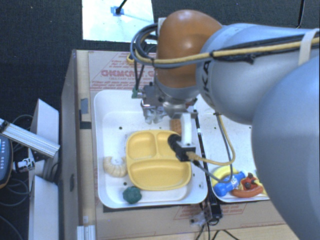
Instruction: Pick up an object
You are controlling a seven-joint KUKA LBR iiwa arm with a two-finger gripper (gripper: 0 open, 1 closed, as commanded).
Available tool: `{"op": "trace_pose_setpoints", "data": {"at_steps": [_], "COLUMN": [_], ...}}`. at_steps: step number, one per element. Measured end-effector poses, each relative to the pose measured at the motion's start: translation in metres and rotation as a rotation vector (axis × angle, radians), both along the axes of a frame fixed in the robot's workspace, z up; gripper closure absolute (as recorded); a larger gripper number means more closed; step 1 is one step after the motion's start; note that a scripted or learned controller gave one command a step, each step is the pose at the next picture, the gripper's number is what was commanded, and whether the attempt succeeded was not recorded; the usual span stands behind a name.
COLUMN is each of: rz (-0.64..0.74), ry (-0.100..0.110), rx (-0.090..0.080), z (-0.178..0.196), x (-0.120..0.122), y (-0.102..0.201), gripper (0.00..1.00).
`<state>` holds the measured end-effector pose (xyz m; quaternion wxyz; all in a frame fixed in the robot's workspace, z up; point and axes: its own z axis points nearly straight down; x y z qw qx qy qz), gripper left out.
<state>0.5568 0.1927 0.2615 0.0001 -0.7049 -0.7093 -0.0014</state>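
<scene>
A cardboard-topped bench (120,69) is standing on dark carpet, with a pale sheet (117,14) lying on the floor beyond it. Two shallow white bins are sitting side by side on it, and the grey arm (240,69) is reaching in from the right, its orange band bulking over the far edge of the left bin (102,134). The gripper (157,113) is hanging low over the far part of that bin, just beyond the yellow divided tray (155,171); from where I'm standing I cannot tell how its fingers are set, and nothing is showing between them. So the pick looks not yet made: everything appears to be resting in place.

The left bin is holding the yellow tray near its middle, a cream ridged shell-like piece (115,166) just beside the tray's left side, and a dark green lump (132,195) at the near edge. The right bin (240,196) is holding a blue toy (231,181) and a red-orange piece (247,186), touching, in its near corner.
</scene>
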Motion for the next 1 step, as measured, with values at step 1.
{"op": "trace_pose_setpoints", "data": {"at_steps": [1], "rz": [-0.001], "ry": [0.003], "rx": [-0.002], "z": [-0.0441], "x": [-0.0201], "y": [0.0384], "gripper": [1.0]}}
